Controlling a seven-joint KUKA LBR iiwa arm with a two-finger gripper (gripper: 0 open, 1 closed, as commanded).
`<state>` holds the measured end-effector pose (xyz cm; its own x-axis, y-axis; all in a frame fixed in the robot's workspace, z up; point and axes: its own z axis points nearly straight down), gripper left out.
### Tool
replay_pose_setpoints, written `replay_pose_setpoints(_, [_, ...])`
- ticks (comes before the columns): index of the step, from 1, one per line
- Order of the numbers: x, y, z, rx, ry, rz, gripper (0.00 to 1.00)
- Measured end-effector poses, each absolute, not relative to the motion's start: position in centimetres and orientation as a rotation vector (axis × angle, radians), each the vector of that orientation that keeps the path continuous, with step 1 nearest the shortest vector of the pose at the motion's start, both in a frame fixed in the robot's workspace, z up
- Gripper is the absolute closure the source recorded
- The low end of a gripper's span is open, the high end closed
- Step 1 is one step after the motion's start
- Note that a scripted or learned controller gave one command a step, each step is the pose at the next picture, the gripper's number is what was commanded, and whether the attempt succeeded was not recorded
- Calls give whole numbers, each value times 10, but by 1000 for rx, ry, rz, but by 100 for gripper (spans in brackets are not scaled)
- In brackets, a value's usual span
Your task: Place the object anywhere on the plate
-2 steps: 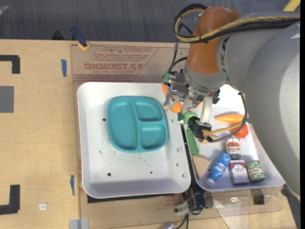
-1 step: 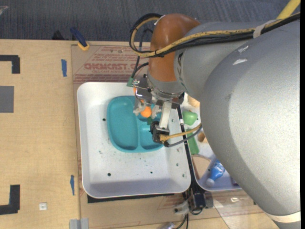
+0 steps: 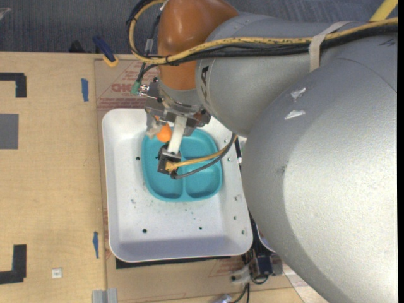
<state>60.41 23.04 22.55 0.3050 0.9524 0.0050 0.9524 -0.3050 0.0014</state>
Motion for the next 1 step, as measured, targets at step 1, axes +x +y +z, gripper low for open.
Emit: replay_pose_setpoints(1, [604,226,223,-2543,-1845,2,0])
